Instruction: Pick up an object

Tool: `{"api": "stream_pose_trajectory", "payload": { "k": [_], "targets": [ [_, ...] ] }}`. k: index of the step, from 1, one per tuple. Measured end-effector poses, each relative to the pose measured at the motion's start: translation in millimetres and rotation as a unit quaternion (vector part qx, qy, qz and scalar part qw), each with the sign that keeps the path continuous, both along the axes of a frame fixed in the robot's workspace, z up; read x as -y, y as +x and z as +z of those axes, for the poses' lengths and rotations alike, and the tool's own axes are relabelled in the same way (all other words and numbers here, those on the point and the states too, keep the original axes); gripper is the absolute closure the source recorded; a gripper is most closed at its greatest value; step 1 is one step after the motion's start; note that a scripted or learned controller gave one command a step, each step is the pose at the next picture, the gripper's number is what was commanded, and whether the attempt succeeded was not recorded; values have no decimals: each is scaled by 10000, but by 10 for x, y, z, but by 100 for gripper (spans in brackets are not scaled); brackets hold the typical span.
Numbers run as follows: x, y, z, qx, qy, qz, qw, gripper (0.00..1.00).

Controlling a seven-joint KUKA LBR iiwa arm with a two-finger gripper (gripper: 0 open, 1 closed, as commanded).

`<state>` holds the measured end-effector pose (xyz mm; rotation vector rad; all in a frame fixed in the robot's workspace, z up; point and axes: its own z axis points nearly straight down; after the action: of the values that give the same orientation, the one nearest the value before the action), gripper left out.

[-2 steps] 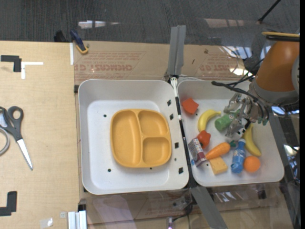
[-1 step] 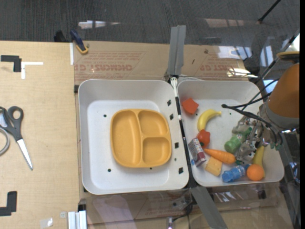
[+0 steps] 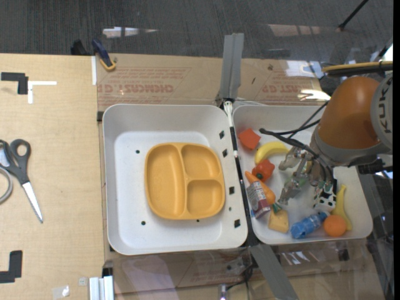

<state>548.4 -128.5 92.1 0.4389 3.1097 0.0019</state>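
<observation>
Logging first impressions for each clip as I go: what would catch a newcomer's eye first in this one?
Most striking is the yellow divided plate, alone in the left bin. Next comes the arm's orange band at the right, with the gripper hanging low over the right bin. That bin is crowded with small bright things: a banana, an orange ball and a blue toy.

Smooth white plastic is seen in both bins (image 3: 112, 186). The plate (image 3: 185, 181) in the left bin is matt yellow plastic. Left of the bins, pale wood-grain board (image 3: 50, 167) is seen, with steel-bladed scissors (image 3: 24, 175) on it.
</observation>
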Motion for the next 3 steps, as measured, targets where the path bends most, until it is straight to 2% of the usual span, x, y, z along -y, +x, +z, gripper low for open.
{"api": "stream_pose_trajectory", "payload": {
  "k": [1,2,3],
  "targets": [
    [-295,-436,9,9,-5,-335,9994,0],
    [-295,-423,100,22,-10,-323,9995,100],
    [939,-527,2288,-2,-7,-589,9983,100]
  ]
}}
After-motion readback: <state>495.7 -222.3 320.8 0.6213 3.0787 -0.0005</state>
